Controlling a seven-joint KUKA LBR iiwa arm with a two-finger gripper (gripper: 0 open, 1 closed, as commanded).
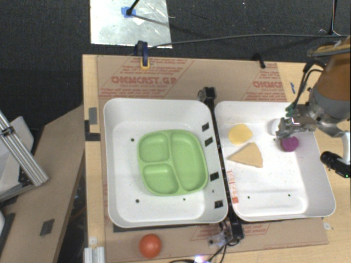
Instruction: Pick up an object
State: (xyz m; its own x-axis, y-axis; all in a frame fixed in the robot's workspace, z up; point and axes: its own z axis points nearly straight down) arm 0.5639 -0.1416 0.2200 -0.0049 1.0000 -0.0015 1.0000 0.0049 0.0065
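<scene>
The bench (pixel 164 73) carries two white bins. The left bin (pixel 118 119) holds a green tray (pixel 171 161). The right bin (pixel 307 196) holds a tan wedge (pixel 248 155), a yellow disc (pixel 240 133) and, at 3 o'clock, a purple object (pixel 290 143). The jaws (pixel 287 127) hover touching it; their state cannot be determined. Descend centred before closing.

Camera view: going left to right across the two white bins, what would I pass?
Green divided tray in the left bin → yellow round piece → tan wedge → purple object beneath the gripper, in the right bin.
</scene>
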